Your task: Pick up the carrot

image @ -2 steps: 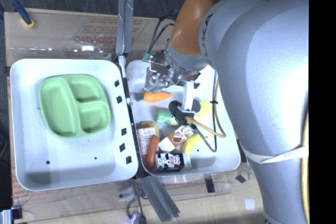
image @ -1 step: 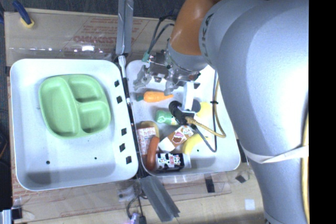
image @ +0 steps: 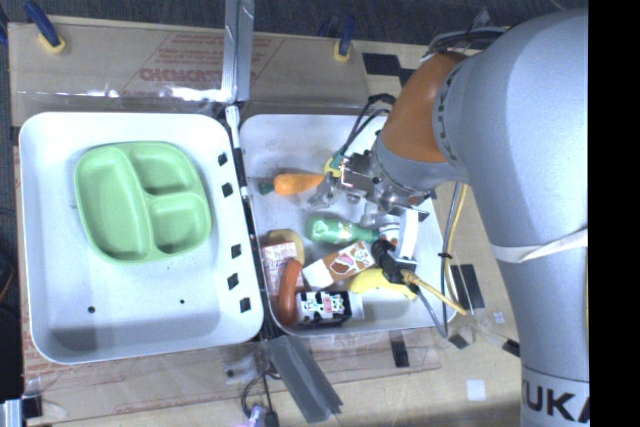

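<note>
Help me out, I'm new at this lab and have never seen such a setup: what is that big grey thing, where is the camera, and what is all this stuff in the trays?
The big grey thing is a robot arm with an orange band, reaching in from the right. The one camera sits above the bench and looks down at a slant. At the arm's end is its pincer, low over the right bin.

That bin holds toy food: an orange carrot just left of the pincer, a green item, a yellow banana, a reddish sausage and some small packets. The left bin holds a green divided plate.

The carrot lies on the bin floor. I see nothing between the pincer's fingers, and I cannot tell how they stand.
</note>
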Robot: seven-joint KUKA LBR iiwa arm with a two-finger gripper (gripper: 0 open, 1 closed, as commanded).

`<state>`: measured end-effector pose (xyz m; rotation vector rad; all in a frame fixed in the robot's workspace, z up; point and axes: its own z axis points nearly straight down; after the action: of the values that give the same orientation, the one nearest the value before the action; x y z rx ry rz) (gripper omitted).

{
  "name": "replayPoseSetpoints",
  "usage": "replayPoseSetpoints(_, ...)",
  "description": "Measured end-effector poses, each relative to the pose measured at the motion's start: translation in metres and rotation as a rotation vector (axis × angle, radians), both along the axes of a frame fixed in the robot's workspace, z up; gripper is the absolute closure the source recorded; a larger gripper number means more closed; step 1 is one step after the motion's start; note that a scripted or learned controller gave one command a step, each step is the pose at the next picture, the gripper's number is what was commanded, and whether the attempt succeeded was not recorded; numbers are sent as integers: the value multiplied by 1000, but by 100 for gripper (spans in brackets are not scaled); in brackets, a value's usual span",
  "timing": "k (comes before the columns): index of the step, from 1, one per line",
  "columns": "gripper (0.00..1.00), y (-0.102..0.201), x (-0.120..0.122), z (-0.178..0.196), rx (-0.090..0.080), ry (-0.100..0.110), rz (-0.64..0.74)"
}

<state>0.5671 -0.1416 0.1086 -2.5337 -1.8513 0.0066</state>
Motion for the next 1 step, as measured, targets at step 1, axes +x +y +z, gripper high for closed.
replayPoseSetpoints(1, 0, 44, 10, -17, 3, -1, 327)
